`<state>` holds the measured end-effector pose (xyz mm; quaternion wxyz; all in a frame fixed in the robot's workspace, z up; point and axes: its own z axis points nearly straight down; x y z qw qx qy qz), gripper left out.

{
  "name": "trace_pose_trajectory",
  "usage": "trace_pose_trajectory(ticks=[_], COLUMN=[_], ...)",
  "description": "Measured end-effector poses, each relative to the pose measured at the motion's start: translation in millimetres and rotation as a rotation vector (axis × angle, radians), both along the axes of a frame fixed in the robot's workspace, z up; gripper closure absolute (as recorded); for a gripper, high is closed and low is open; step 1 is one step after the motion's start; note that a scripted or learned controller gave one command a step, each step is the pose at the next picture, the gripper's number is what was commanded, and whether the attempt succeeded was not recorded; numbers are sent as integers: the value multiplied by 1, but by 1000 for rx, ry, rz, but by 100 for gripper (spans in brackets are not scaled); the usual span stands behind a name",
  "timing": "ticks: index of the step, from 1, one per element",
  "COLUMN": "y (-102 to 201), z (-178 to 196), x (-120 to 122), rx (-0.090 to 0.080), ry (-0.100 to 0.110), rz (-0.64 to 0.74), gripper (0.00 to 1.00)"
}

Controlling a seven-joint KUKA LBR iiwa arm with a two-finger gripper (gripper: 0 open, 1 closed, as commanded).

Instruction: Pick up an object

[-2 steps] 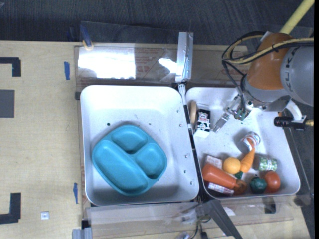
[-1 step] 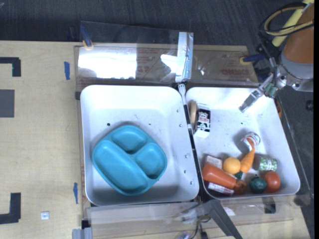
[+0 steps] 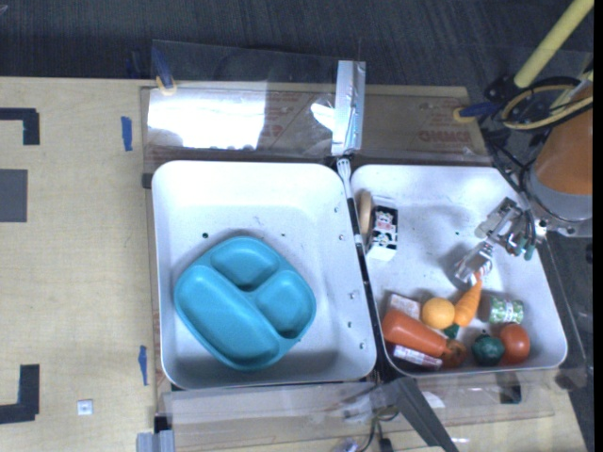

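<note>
Gripper (image 3: 471, 264) low in the right bin (image 3: 424, 196), reaching in from the right, tips just above a small orange carrot (image 3: 468, 303); fingers' spread impossible to tell, nothing seen between them. Crowded along the near wall: yellow ball (image 3: 437, 313) touching the carrot, larger orange-red carrot (image 3: 415, 333), red tomato (image 3: 515, 342), dark green piece (image 3: 487, 348), small green can (image 3: 505, 310). Farther left, a black-and-white carton (image 3: 382, 228). In the left bin (image 3: 188, 196), a blue divided plate (image 3: 245, 299).
</note>
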<state>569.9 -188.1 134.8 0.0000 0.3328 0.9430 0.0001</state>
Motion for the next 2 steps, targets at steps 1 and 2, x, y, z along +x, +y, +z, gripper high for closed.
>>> trace_pose_trajectory(ticks=[1, 2], y=[46, 87], z=[-48, -33], x=[19, 43], rx=[-1, -5], ry=[-4, -4], rz=[323, -651], gripper=[0, 0])
